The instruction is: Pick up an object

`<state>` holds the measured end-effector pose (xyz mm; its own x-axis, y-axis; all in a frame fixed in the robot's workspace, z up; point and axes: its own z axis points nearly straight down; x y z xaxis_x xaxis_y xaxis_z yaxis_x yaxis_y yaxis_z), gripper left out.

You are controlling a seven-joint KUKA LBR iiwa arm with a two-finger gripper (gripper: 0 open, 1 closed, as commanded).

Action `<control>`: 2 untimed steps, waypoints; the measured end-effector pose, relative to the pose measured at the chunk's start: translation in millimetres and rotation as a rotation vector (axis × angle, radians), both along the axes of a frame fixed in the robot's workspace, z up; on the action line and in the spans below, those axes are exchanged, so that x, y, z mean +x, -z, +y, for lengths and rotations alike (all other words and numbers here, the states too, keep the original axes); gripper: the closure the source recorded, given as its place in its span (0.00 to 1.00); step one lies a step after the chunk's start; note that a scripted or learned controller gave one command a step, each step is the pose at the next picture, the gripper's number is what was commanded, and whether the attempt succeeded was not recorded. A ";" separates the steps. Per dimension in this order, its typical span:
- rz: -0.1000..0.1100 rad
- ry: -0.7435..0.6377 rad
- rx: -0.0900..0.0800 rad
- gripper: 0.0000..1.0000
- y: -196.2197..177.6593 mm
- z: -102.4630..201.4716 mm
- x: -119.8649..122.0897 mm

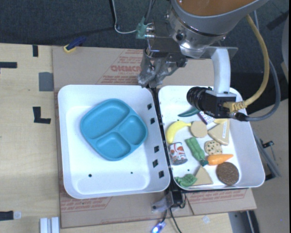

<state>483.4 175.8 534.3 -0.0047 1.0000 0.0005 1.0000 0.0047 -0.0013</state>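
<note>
Task barely begun, by the look of it. Gripper [153, 76] hanging above the far end of the divider between the two bins, nothing visible between its fingers; open or closed, cannot tell. Left bin [70, 178] carrying one blue divided plate [113, 128]. Right bin [250, 171] packed with toy food: banana [176, 129], can [177, 153], green pickle [195, 148], carrot [219, 159], brown cookie [227, 173], cracker [213, 147], all lying loose on the floor. Left to do, judging from this: choose a target, descend, close, lift. No object clear of a bin yet.
</note>
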 end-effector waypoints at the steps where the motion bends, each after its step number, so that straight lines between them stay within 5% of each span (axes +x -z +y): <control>1: 0.000 -0.003 0.000 1.00 0.3 61.1 -0.4; 2: 0.000 0.013 -0.003 1.00 -0.7 -36.0 0.4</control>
<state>483.8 139.8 534.9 0.0078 1.0000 -0.0020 1.0000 -0.0078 -0.0016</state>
